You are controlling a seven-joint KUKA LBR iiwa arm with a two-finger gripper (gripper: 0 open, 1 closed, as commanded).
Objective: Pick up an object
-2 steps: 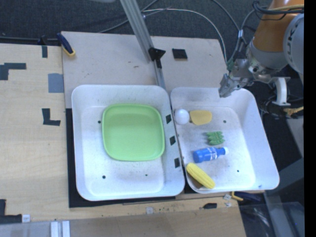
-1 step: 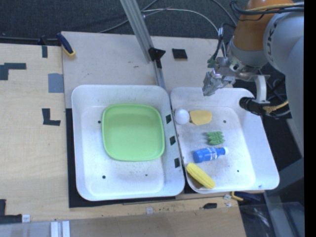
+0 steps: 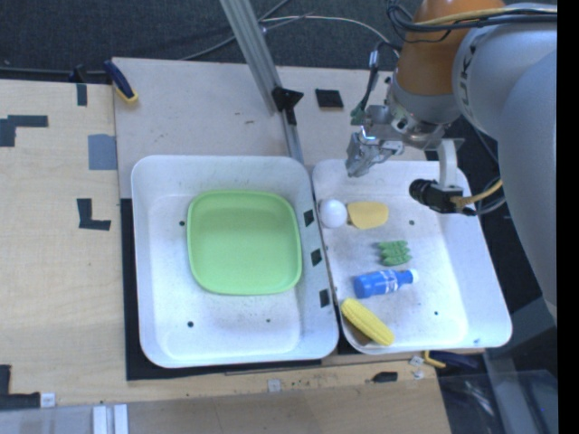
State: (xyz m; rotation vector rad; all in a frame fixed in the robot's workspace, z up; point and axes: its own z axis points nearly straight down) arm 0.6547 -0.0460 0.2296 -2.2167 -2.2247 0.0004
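The right bin (image 3: 452,306) holds a white ball (image 3: 334,212), a yellow flat piece (image 3: 368,214), a small green toy (image 3: 393,252), a blue bottle with a white cap (image 3: 382,283) and a yellow corn cob (image 3: 367,322). My gripper (image 3: 364,163) hangs over the bin's far left corner, above and behind the ball and the yellow piece. Nothing shows between its fingertips.
The left bin (image 3: 163,333) carries a light green square plate (image 3: 244,241). A slanted metal pole (image 3: 262,61) rises behind the bins. A black cable fitting (image 3: 436,194) sits at the right bin's far edge. The arm fills the upper right.
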